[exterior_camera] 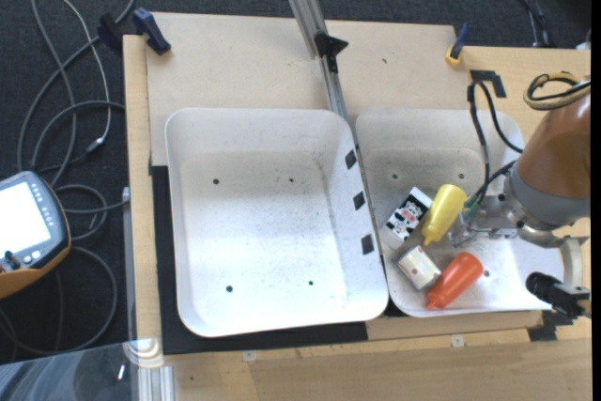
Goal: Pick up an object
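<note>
While I am hanging over the right white bin (376, 146), my gripper (472, 223) is sitting just beside the yellow plastic bottle (442, 212).

The bottle is lying at my nine o'clock, its long axis running one to seven o'clock, in that bin's middle. An orange carrot-shaped toy (454, 281) is lying at six. Open or closed, I cannot tell.

Four things lie close together in the right bin (413, 141), at its 6 o'clock part: a yellow bottle (442, 211) tilted, an orange bottle (454, 281) at 5 o'clock, a white block (419, 267), a printed card (407, 215) at 9 o'clock.
</note>
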